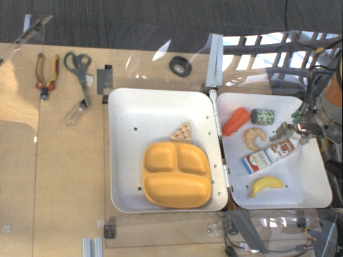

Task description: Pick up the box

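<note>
The box (268, 155) is a small carton, white with a blue end and a red end, lying flat and slanted in the middle of the right bin (316, 194). My gripper (293, 133) hangs at the bin's right side, just above the carton's red upper-right end. Its two fingers stand apart, one toward the croissant side and one toward the arm, with nothing between them. The carton rests on the bin floor.
In the right bin lie an orange carrot (236, 121), a green can (262, 116), a croissant (254, 137) and a banana (267, 185). The left bin (128, 143) holds a yellow divided plate (176, 174) and a waffle piece (182, 132). Pliers, scissors and tape lie on the bench behind.
</note>
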`<action>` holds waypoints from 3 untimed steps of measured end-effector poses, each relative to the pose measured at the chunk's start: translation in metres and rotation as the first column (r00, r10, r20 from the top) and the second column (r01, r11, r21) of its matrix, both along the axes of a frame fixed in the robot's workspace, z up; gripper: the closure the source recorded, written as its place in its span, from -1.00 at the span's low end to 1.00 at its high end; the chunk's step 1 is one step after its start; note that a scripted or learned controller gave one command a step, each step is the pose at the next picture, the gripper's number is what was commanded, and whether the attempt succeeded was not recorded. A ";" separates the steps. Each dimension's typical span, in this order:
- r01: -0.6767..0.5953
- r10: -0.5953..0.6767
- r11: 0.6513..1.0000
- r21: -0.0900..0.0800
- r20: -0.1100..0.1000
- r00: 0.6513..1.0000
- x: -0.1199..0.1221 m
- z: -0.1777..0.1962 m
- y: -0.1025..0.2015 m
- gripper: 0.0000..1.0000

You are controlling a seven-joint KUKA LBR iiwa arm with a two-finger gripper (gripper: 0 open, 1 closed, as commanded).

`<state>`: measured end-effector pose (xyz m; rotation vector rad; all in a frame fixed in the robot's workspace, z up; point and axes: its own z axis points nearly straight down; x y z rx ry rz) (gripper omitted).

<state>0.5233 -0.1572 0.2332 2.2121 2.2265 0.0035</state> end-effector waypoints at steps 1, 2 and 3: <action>0.021 -0.021 1.000 0.001 0.011 1.000 0.004 -0.125 0.058 -1.00; -0.023 0.023 1.000 -0.008 0.025 0.999 0.017 -0.136 0.056 -1.00; -0.027 0.027 1.000 -0.009 0.036 0.999 0.021 -0.124 0.057 1.00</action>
